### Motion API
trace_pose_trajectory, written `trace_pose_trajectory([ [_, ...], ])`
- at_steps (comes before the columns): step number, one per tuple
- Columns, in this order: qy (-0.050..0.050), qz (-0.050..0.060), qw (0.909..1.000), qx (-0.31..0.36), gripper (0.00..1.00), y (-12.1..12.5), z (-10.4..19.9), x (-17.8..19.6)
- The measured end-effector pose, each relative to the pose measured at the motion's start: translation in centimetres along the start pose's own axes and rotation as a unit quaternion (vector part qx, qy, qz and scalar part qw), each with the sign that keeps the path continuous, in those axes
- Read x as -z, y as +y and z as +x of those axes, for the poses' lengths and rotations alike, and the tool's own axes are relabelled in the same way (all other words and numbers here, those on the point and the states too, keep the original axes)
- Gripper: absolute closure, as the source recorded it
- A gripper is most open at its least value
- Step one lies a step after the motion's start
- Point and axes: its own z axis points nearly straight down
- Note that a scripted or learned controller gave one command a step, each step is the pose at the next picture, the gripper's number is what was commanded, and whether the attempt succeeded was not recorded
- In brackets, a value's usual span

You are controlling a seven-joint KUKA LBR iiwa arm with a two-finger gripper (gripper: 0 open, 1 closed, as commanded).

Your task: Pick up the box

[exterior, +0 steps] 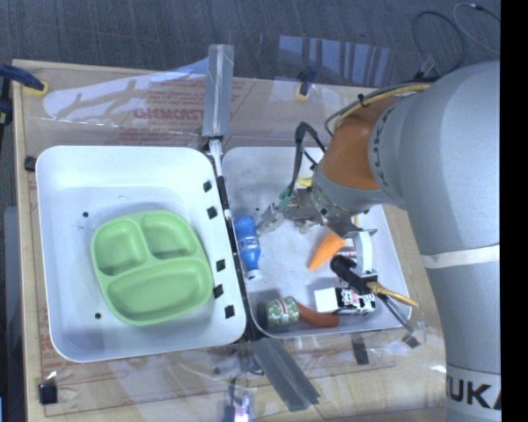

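Observation:
The box is small and white with dark print. It lies near the front right corner of the right bin, next to a brown sausage-shaped thing. My gripper hangs low over the middle of the right bin, left of the wrist and just right of a blue bottle. It is well behind and to the left of the box and is not touching it. An orange carrot lies between the gripper and the box.
A green and white can lies at the front of the right bin, beside the brown thing. The left bin holds a green divided plate. The arm's grey body covers the right side of the bench.

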Motion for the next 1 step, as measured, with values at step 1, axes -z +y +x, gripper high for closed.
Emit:
trace_pose_trajectory([
  [1,-0.010,-0.011,0.9985,0.052,0.00,-9.39,0.93,0.66],
])
